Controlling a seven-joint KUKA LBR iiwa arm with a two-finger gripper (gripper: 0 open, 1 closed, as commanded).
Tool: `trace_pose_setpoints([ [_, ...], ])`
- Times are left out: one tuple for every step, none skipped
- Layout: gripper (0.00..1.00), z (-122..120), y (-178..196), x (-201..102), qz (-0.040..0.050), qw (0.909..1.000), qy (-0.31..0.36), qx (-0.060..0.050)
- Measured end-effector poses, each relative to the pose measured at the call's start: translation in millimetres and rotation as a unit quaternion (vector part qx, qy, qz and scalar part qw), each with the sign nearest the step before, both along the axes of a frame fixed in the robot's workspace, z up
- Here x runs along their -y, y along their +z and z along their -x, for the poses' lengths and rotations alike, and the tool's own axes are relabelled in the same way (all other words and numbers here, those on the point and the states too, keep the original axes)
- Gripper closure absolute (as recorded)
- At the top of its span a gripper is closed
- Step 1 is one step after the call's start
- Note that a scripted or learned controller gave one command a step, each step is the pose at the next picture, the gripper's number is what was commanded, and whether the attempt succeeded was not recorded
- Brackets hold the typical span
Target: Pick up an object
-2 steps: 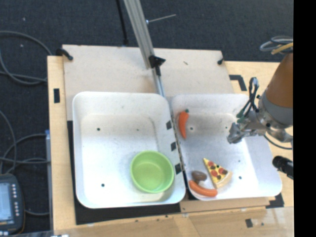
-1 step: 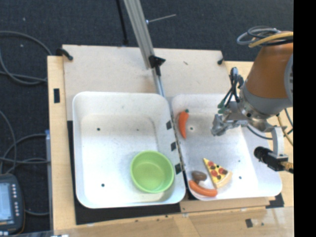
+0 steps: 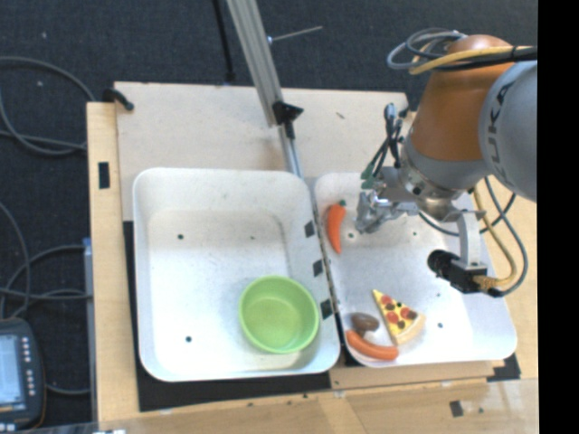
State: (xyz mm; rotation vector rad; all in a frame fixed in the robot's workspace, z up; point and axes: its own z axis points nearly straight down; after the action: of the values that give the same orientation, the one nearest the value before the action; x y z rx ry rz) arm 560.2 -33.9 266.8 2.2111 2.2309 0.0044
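**Gripper hangs over the right bin, just right of the carrot**

At the far left of the bench (image 3: 199, 125), the left bin (image 3: 163, 206) holds a green bowl (image 3: 279, 313), which sits upright near that bin's lower right corner, close to the wall shared with its neighbour. A slanted metal rail (image 3: 258, 52) runs down from the top of the view and ends near the gap between the bins.

In the right bin (image 3: 470, 333), an orange carrot (image 3: 335, 227) lies lengthwise against the left wall, in the upper part. The gripper (image 3: 369, 217) is just to the right of it, at about the same height in the view, near the carrot but apart from it; nothing is seen between its fingers, and whether they are spread or closed cannot be told from this angle.

Well below the gripper, along the bin's lower edge, a small brown piece (image 3: 365, 322) sits above a reddish sausage (image 3: 371, 346), and a pizza slice (image 3: 398, 316) lies just right of them, touching or nearly so. The arm (image 3: 461, 116) comes in from the right.
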Motion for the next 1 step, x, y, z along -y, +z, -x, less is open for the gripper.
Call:
trace_pose_setpoints([
  [1.0, -29.0, -5.8, -53.0, 0.0005, 1.0, 0.0, 0.0],
])
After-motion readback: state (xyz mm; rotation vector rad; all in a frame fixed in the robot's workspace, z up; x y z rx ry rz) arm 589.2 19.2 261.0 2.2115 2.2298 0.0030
